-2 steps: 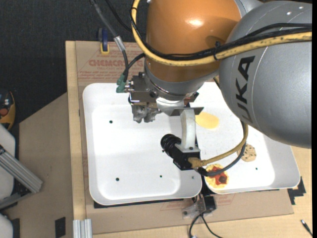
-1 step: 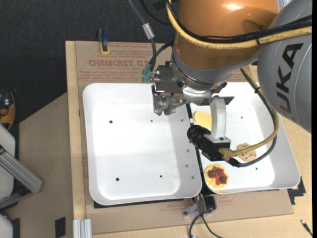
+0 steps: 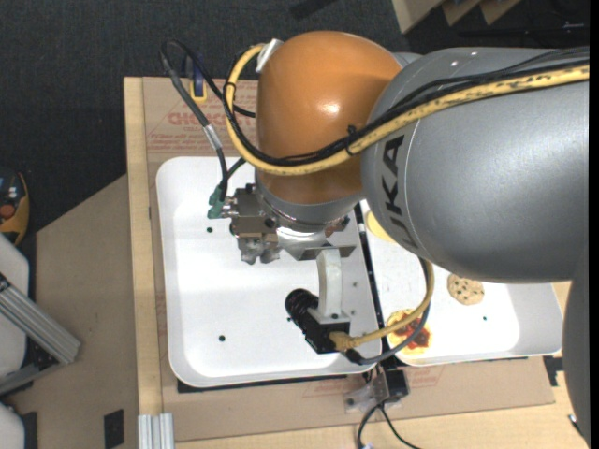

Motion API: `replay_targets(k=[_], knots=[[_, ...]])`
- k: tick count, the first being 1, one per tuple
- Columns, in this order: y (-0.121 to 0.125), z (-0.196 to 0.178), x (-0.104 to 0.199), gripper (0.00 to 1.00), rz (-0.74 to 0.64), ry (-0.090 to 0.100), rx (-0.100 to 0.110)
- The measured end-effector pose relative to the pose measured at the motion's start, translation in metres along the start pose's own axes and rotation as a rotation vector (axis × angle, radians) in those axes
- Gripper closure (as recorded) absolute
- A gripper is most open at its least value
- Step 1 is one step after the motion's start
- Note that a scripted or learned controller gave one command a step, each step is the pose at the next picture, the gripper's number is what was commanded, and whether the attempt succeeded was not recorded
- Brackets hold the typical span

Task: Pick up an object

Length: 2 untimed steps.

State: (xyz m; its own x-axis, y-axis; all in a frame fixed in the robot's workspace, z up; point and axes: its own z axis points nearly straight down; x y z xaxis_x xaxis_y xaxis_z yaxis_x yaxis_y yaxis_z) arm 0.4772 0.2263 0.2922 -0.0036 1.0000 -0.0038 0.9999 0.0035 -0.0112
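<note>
Nearest item: small orange-and-yellow object (image 3: 413, 337) in the right shallow white bin (image 3: 510, 330), close to its near rim and the divider. The robot's cable crosses it, so I cannot make out its shape.
Pick candidate: round tan biscuit-like disc with dark specks (image 3: 465, 291), lying flat in the same bin, just beyond the orange-and-yellow object and apart from it.
Handling (my judgement): light, thin, stiff, possibly brittle. I would take it across opposite edges with a modest squeeze.
Left shallow white bin (image 3: 192, 288): mostly bare floor, with one dark speck (image 3: 222, 337) too small to identify.
Gripper (image 3: 254, 237): over the left bin's far half, well apart from the disc. I cannot tell whether it is spread or pressed together.
Grey arm with orange band (image 3: 323, 101): above the divider, reaching in over the right bin.
Brown cardboard bench top (image 3: 140, 251): under both bins.
</note>
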Motion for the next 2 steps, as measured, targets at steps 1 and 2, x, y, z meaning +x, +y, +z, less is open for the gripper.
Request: replay_targets(k=[1,2], knots=[[0.011,-0.029,-0.002,1.00,0.003,0.005,-0.013],[0.001,-0.059,-0.002,1.00,0.002,0.006,-0.014]])
